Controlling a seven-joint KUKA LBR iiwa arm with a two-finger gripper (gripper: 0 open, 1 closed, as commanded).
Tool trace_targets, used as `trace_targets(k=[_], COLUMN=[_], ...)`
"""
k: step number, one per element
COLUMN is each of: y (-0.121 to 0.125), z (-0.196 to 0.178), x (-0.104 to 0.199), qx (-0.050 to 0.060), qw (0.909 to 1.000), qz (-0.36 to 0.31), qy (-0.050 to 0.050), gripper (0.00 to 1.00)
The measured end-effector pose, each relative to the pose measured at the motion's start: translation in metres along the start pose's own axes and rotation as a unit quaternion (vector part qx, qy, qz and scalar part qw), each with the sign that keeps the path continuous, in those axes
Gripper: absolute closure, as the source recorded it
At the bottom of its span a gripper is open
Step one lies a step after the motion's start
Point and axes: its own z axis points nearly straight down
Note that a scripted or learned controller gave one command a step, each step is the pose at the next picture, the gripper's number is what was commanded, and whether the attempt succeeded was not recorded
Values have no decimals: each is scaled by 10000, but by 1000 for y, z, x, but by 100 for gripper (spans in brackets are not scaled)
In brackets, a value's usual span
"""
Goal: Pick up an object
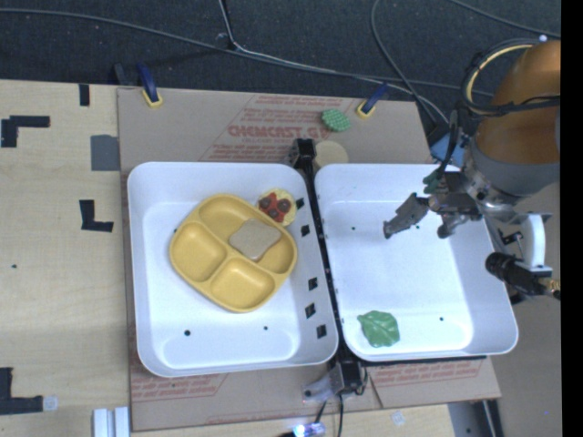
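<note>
Pale wooden bench point(55, 271) bearing 2 shallow white bins. Spread open and gripping nothing, hand point(421, 215) poised over right bin point(492, 330); crumpled green soft object point(379, 328) near its front edge, well apart.

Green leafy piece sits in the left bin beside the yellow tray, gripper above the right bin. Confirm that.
Wrong on the bin. The camera view shows the green leafy piece in the right bin, near its front edge. The yellow tray is in the left bin. The gripper is above the right bin, as stated.
</note>
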Motion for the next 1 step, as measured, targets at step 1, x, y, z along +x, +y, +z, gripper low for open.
trace_targets(k=[1], y=[2], z=[-5], x=[0], qx=[-50], qw=[10000], qz=[-14], qy=[-6], gripper=[0])
